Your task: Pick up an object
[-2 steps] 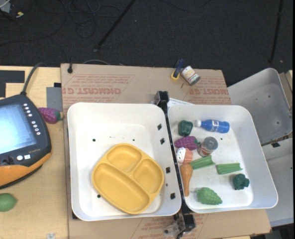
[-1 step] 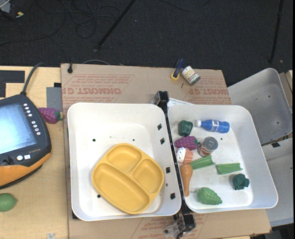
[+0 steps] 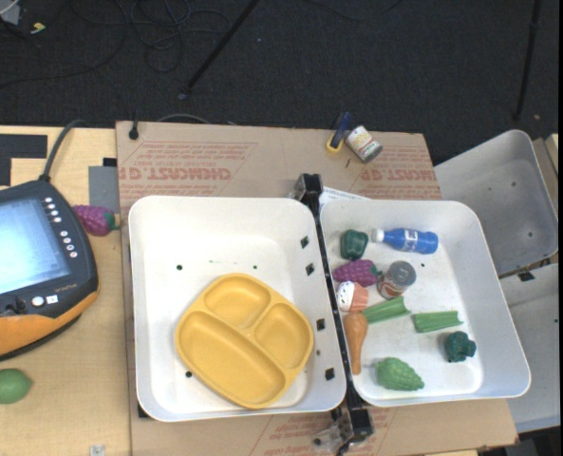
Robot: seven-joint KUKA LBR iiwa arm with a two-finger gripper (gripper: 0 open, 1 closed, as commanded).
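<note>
Two shallow white plastic bins [image 3: 158, 255] sit on flat brown cardboard [image 3: 215, 164] over a wooden bench [image 3: 53, 407], dark carpet [image 3: 262, 55] behind.

Single fixed overhead camera, slanted down on both white bins [image 3: 167, 218], whole bench [image 3: 101, 369] framed.

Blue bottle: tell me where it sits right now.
The blue bottle lies on its side near the far edge of the right bin, with the dark green pepper to its left and the small can just below.
</note>
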